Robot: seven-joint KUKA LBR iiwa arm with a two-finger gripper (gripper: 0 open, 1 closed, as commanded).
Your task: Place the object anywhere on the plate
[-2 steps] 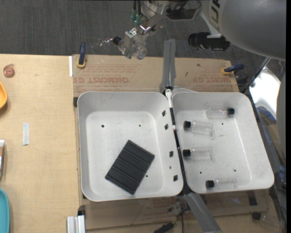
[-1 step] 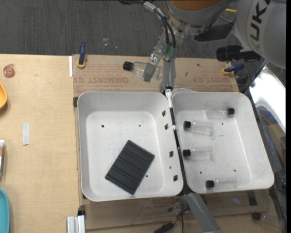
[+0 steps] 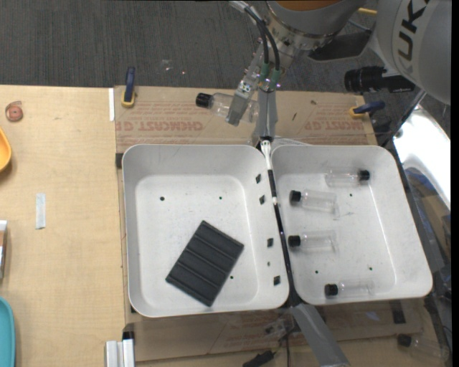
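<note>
A black ribbed plate (image 3: 206, 261) lies flat in the left bin (image 3: 143, 215), toward its front. My gripper (image 3: 247, 92) hangs high over the cardboard behind the left bin's back right corner. It is shut on a clear vial with a black cap (image 3: 222, 105), which lies tilted with its cap pointing left. The vial is well above and behind the plate, apart from it. Several more clear black-capped vials (image 3: 312, 199) lie in the right bin (image 3: 401, 215).
The two bins meet at a black-clipped seam (image 3: 276, 215). Cardboard (image 3: 165, 122) runs behind the bins, with clamps at its corners (image 3: 129, 86) (image 3: 364, 109). Cables and the arm's body (image 3: 315, 21) crowd the top right. A wooden bench top (image 3: 57, 215) lies to the left.
</note>
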